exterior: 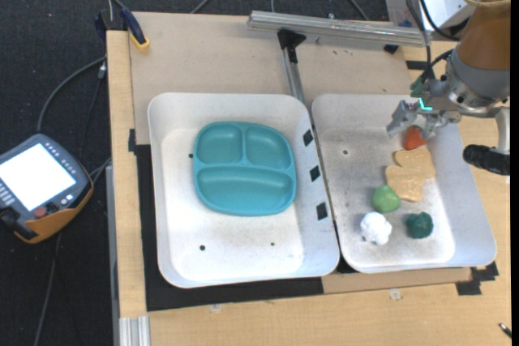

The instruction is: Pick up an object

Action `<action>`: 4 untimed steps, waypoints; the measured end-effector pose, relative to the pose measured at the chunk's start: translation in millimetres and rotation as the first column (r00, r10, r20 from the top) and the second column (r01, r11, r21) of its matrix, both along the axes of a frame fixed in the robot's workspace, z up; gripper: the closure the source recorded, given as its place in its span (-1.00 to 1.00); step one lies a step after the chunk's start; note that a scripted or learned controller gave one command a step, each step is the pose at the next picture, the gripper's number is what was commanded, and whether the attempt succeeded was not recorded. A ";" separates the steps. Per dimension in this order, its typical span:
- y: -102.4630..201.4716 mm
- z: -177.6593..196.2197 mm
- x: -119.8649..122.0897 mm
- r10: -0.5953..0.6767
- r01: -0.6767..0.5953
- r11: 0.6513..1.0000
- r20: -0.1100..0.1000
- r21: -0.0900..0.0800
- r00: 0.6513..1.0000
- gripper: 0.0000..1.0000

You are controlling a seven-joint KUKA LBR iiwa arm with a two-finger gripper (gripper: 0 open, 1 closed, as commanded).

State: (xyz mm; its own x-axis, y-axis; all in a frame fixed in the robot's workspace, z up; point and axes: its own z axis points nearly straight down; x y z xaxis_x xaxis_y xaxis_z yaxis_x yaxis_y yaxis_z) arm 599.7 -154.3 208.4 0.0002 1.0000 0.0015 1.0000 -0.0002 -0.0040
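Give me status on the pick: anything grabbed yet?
Done: the gripper is over the right bin, right at the red object. In hand: nothing visibly held; the view can't settle whether the jaws are closed on it. Left: grasp and lift. The tan pieces, green ball, white object and dark green object lie untouched.
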 end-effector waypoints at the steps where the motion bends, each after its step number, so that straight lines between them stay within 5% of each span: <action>1: 0.1 1.8 1.1 0.001 -0.001 1.000 0.004 -0.001 1.000 -1.00; 4: -2.5 -123.1 0.7 0.000 0.000 1.000 0.004 -0.001 1.000 -1.00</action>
State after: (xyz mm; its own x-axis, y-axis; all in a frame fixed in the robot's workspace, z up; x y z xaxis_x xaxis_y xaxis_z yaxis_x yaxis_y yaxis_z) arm 600.4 -156.8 85.3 -0.0003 1.0000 0.0002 1.0000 0.0003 0.0000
